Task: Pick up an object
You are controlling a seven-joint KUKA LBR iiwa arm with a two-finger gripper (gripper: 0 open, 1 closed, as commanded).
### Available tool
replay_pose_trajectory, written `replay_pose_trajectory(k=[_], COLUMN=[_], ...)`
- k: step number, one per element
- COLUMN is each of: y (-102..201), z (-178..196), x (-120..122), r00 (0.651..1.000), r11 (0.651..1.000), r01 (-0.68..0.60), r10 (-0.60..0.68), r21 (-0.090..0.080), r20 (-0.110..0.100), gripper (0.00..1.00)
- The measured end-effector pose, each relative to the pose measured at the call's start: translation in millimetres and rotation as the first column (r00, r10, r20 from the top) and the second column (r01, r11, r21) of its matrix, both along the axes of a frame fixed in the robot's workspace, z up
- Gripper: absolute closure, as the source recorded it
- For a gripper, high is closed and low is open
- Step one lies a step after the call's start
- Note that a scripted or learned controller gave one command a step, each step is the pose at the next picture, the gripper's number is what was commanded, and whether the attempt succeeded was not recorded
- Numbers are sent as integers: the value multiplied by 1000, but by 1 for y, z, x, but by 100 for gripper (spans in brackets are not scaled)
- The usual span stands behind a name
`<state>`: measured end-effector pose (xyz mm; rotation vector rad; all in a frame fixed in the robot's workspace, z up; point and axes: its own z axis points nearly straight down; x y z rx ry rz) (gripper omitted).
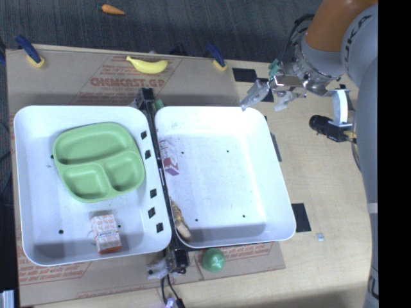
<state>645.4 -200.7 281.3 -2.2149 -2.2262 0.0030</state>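
Task barely begun, by the look of it: nothing lifted, nothing between the fingers.

Gripper (257,95) up at far-right corner of right bin (218,233), hovering over the rim/table edge, not down inside. Fingers spread apart, pointing left toward bin, empty. Arm (334,18) w/ orange band reaching in from right.

Candidate objs, no particular one named:
- Green divided tray (97,161) in left bin (26,191), lying flat, upper-middle.
- Small boxed snack/carton (104,232) in left bin, nearer front, just below tray, apart from it.
- Small red-white wrapper (168,157) in right bin, hard against left wall by the divider.
- Brownish item (180,226) at front-left corner of right bin, too small to ID.

Outside bins: yellow banana (147,63) on cardboard behind bins, green ball (213,259) on table in front of right bin, orange bit (113,9) on floor far back. Probably not targets.

Left to do, as judged: pretty much everything. Pick a target, move over it, descend, close, lift. Nearest objs to gripper are those along right bin's left wall, well apart from current position; wall-hugging spot likely makes a clean grasp awkward. Carton in left bin looks the easier grab, but farther off.
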Motion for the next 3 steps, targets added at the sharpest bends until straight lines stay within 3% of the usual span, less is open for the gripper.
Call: replay_pose_trajectory(k=[1, 2, 3], y=[2, 23, -8], z=[-184, -155, -166], x=[-28, -117, -81], r00=[1000, 1000, 1000], r11=[1000, 1000, 1000], r01=[0, -1, 2], r10=[0, 1, -2], r21=[1, 1, 1], r20=[-3, -1, 0], gripper=[0, 0, 0])
